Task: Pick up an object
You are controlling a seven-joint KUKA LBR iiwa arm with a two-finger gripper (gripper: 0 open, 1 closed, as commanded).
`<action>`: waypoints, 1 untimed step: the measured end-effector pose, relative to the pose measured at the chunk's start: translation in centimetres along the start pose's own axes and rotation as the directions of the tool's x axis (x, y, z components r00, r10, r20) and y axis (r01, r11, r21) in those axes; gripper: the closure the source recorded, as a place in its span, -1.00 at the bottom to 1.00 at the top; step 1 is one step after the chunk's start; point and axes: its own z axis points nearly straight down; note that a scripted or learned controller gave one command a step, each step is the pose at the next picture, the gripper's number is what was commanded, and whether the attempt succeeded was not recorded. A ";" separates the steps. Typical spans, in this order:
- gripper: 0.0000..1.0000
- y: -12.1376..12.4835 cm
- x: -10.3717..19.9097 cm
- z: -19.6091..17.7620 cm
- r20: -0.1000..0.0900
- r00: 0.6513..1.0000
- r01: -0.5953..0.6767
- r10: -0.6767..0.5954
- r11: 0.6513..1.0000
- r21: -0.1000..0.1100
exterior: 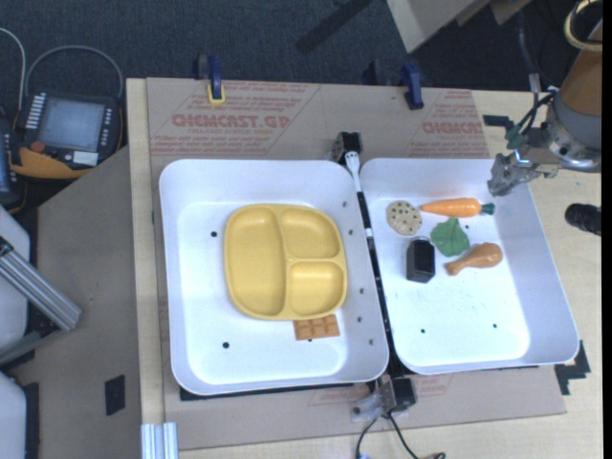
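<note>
One gripper at upper right edge of right bin, hanging off grey arm with orange band higher up at frame's right edge. Finger state: cannot tell, too small and blurred. Nothing seen between the tips. Sits just above and right of carrot's green end.

Five items clustered in upper half of right bin:
- carrot, orange, lying crosswise, green tip pointing right toward gripper, nearest item to it
- green leafy piece, just below carrot, touching or nearly touching drumstick
- drumstick, tan, lying slanted, thick end to the right
- black block, left of drumstick, just below cookie
- cookie, round with dark chips, left of carrot's blunt end

Lower half of right bin bare white.

Left bin side by side with right bin, rims touching along the middle. Holds yellow divided plate, three compartments, roughly centred. Small waffle piece, orange-brown, just below plate's lower edge, touching or close to it.

Both bins on brown cardboard sheet with red print, clamped at far edge by two blue clamps. Cardboard on pale surface. Teach pendant with dark screen at far left, off the surface, cable looping around it. Dark carpet floor along top.
</note>
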 end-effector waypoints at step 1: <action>1.00 0.2 -0.1 -5.2 0.000 1.000 0.002 -0.002 1.000 -0.001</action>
